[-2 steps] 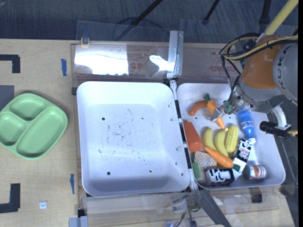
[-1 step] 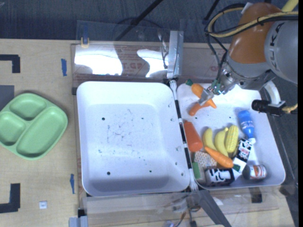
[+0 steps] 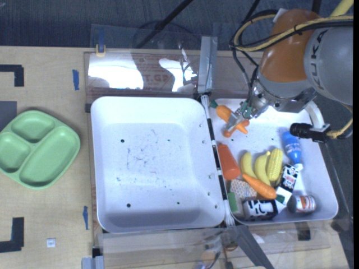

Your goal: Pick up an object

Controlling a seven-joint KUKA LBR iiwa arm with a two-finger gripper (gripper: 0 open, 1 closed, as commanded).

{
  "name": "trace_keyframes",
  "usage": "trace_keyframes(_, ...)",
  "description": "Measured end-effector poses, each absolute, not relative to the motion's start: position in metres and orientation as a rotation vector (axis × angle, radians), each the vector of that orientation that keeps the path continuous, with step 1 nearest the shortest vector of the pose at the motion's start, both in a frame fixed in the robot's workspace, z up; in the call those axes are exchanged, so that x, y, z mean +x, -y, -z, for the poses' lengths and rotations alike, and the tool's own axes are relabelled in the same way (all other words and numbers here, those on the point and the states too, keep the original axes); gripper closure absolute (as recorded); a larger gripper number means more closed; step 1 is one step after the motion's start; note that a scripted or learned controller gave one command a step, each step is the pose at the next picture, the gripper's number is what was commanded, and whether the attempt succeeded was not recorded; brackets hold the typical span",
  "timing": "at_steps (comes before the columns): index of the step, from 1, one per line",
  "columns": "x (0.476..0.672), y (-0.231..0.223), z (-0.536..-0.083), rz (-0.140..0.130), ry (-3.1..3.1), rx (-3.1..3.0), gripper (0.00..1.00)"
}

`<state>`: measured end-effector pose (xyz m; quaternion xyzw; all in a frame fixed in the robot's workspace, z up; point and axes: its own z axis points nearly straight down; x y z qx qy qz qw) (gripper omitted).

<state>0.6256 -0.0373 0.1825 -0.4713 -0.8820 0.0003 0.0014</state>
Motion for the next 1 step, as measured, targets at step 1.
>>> trace_keyframes(1,0.5854,0.0527,-0.1826,0.000,2.893,-1.216,1.00)
